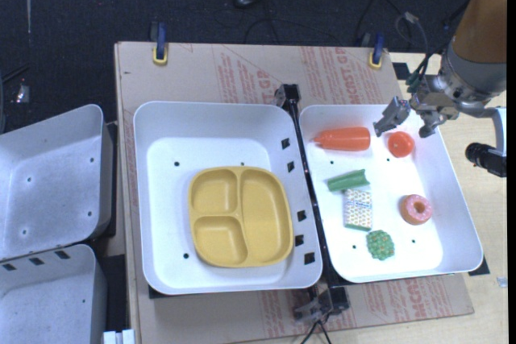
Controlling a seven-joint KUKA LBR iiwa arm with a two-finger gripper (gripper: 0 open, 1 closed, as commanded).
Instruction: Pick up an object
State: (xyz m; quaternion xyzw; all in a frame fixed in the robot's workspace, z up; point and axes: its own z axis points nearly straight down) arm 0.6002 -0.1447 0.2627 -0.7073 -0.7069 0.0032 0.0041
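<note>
My gripper hangs open over the far edge of the right bin, its two fingers spread either side of a red tomato just below it, with nothing between them. An orange carrot lies left of the tomato. Further down the bin lie a green strip, a speckled white packet, a pink doughnut and a green broccoli piece.
The left bin holds a yellow divided plate. A black divider runs between the bins. Spare white bins lie off the bench at left. Yellow clamps grip the board's far edge.
</note>
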